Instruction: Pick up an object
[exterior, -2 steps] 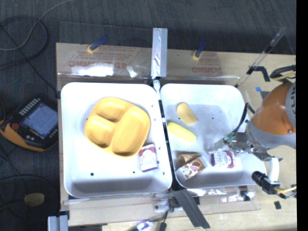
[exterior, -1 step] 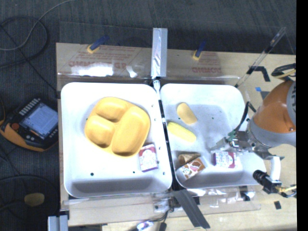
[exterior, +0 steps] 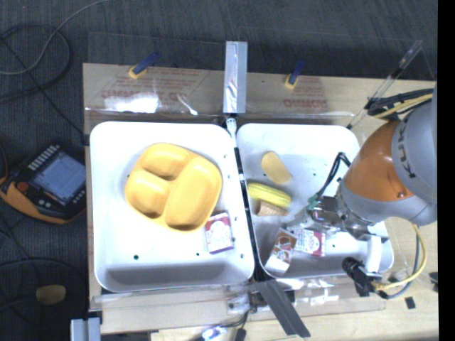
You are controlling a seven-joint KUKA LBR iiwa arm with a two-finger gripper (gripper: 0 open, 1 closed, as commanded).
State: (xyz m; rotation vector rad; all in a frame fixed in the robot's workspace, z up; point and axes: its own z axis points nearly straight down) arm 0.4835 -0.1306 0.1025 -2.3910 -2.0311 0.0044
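Two shallow white bins sit side by side on the wooden bench, split by a thin dark divider. The left bin (exterior: 106,190) holds a big yellow three-section plate (exterior: 173,186) lying upside down near its middle, and a small pink-and-white packet (exterior: 219,233) just beside the plate's lower right edge, close to the wall shared with the other bin. The right bin (exterior: 298,137) is more crowded: a pale yellow oval piece (exterior: 276,167) lies toward the back, a corn cob (exterior: 268,193) lies across below it with a tan cone-like piece (exterior: 269,208) touching its lower side, and a brown-and-white carton (exterior: 281,251) leans at the front wall next to a pink-and-white pouch (exterior: 308,243). The grey arm with its orange band (exterior: 380,168) reaches in from the right and bends down over the right bin's front right part. The gripper (exterior: 321,215) hangs at the wrist's lower left end, just above the pouch and right of the cone-like piece; whether it is released or clenched cannot be told, and no object can be seen in it. Outside the bins, a handheld control pendant (exterior: 46,185) lies on the dark floor to the left, and two blue-and-yellow clips (exterior: 143,65) pin a clear sheet along the bench's back edge
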